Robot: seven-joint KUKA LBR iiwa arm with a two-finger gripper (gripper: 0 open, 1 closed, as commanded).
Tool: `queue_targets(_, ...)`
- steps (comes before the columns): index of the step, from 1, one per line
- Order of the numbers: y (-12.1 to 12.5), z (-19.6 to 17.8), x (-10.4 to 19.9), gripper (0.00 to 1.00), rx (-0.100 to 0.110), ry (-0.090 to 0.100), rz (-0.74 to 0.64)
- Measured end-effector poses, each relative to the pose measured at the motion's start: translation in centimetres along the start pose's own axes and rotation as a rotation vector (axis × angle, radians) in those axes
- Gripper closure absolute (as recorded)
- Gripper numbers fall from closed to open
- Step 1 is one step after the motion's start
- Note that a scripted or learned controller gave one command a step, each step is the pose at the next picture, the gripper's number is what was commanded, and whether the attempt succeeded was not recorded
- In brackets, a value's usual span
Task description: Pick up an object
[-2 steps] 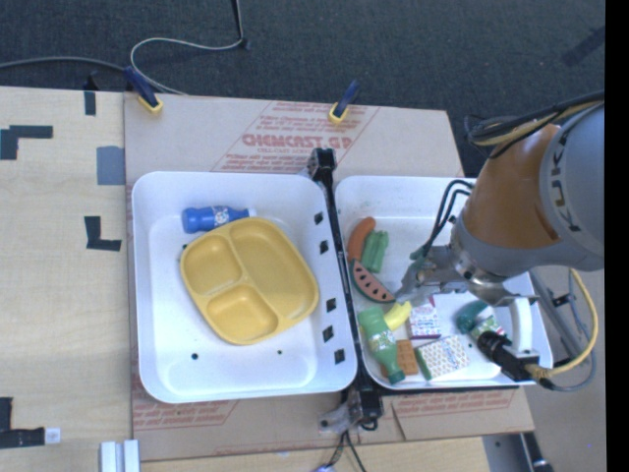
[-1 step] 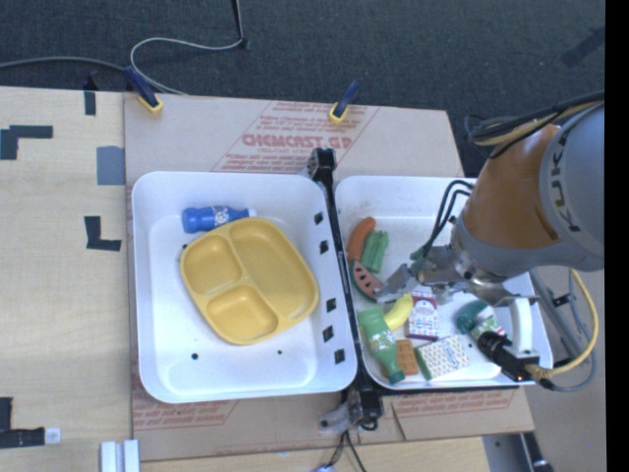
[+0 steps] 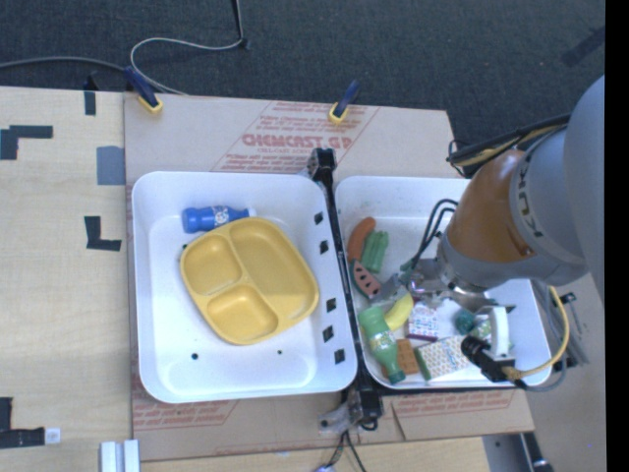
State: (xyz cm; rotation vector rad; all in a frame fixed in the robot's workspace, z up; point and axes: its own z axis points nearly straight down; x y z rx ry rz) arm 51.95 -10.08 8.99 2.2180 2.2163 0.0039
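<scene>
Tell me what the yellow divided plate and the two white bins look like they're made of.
The yellow divided plate looks like molded plastic with a smooth, slightly matte finish: uniform color, rounded compartment walls, soft highlights. The left bin and right bin also look like plastic, glossy white, with thin rounded rims and curved corners; they could be a thin formed sheet, though the view does not settle that.

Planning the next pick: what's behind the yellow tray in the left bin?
A blue bottle lies on its side behind the yellow tray, against its far rim, white cap end pointing right. Whether the tray's rim covers part of the bottle, or anything sits beneath the tray, cannot be seen.
</scene>
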Motion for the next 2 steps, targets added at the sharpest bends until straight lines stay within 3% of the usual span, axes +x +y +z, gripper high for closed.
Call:
queue_targets(1,0.2,-1.2,-0.2,1.00,-0.006,-0.003,0.001)
queue_targets(2,-0.5,-16.3,6.4,1.00,0.004,0.003,-0.003)
